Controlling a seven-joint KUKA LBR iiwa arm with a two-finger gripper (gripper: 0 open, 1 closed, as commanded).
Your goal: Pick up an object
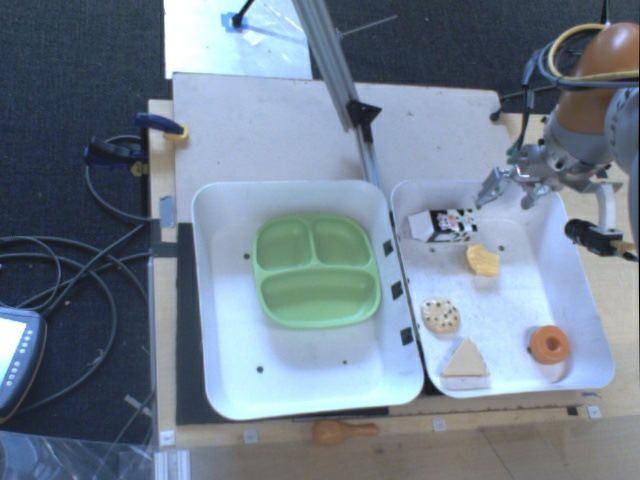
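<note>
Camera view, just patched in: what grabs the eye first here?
The green three-compartment plastic tray stands out, lying in the middle of the left white bin. In the right white bin, an orange ring-shaped toy sits near the front right corner. The grey gripper hangs over that bin's back edge.

Right bin (570, 268) crowded along its near side by cookie (441, 316), sandwich wedge (466, 360) and orange ring (550, 345), milk carton (442, 224) and yellow piece (483, 260) farther back, open floor mid-right, green divided plate (316, 270) filling the left bin's (225, 368) centre, slanted metal pole (335, 53) crossing above the bins' divide
</note>
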